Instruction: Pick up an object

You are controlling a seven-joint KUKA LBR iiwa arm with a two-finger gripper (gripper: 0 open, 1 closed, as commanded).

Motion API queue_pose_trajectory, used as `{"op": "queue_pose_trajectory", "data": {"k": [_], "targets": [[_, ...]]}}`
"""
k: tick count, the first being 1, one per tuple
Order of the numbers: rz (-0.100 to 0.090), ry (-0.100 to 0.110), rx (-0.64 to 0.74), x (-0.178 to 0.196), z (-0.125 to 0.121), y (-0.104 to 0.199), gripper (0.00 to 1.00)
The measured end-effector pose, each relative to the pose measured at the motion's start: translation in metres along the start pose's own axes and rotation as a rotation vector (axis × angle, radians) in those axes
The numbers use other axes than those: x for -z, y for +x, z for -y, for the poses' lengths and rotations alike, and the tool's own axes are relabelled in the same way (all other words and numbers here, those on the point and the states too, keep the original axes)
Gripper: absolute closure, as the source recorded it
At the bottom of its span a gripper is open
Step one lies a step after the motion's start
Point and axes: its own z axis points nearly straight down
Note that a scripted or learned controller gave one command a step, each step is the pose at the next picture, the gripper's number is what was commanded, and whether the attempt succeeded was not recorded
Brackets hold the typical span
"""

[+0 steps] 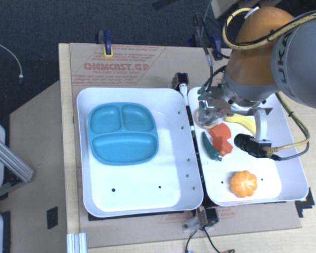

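Red toy (221, 137) lies in the right bin (276, 186), just off the gripper (207, 114) on its lower-right side as you look down, a green piece (210, 148) touching its near edge. Gripper sits low over the bin's upper left corner, close by the wall shared with the left bin (147, 186). You cannot tell from this angle how wide it stands; the wrist housing covers most of it. Nothing visible in its grasp. Banana (243, 123) lies just to the gripper's right, partly under the arm. Orange (243, 184) sits well apart from the gripper, toward the bin's near edge. Blue plate (123, 133) rests far to the gripper's left, in the other bin. Progress, as you can judge it: approach looks made, pick not yet made; every item lies flat on the bin floor. Left to do: close on one item, likely the red toy as the nearest, then lift it clear. Watch the green piece; it may come along or spoil the grip.
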Motion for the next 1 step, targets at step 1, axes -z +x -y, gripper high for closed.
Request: {"op": "queue_pose_trajectory", "data": {"k": [1], "targets": [[0.001, 0.003, -0.001, -0.0123, 0.0150, 0.0565, 1.00]]}}
